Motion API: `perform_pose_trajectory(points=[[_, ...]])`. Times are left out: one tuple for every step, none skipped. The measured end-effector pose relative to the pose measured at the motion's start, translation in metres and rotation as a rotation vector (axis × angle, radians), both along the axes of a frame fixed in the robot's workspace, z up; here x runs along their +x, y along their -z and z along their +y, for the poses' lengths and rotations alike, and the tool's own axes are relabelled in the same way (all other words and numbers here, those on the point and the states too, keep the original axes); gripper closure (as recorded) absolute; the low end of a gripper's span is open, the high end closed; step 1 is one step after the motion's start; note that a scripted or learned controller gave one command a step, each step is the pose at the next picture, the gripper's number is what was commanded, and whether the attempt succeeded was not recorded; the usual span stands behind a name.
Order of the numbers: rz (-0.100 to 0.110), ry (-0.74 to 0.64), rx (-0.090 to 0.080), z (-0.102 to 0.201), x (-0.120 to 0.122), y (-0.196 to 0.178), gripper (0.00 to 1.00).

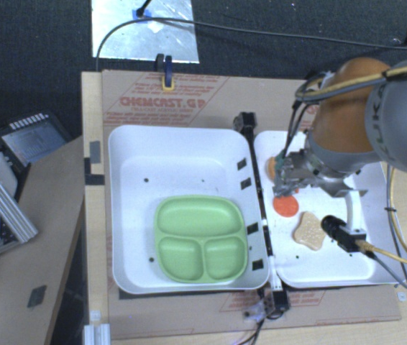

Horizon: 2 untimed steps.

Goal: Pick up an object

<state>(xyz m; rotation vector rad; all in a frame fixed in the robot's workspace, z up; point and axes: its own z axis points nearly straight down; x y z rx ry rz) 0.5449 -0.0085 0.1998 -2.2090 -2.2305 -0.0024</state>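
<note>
you have one fixed camera above the bench (pixel 189 304), looking down at a slant. both white bins (pixel 182 157) sit mid-frame at middling range; the arm (pixel 394 113) enters from the right.

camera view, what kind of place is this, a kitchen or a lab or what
Most likely a robotics lab bench, not a kitchen. A grey robot arm reaches over two white bins on cardboard, cables trail across the bench, and the tan biscuit and green plate look like toy props.

In the left bin (pixel 131 157) the back half is free for me; the green tray (pixel 201 238) fills its front. In the right bin (pixel 318 272) my arm (pixel 362 113) covers the back; disc (pixel 285 205) and biscuit (pixel 308 231) crowd the middle.
</note>
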Motion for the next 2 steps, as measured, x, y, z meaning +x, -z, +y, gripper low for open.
perform_pose_trajectory(points=[[-0.002,-0.002,0.0,0.059,-0.001,-0.006,1.0],[-0.001,-0.001,0.0,0.116,-0.01,-0.004,1.0]])
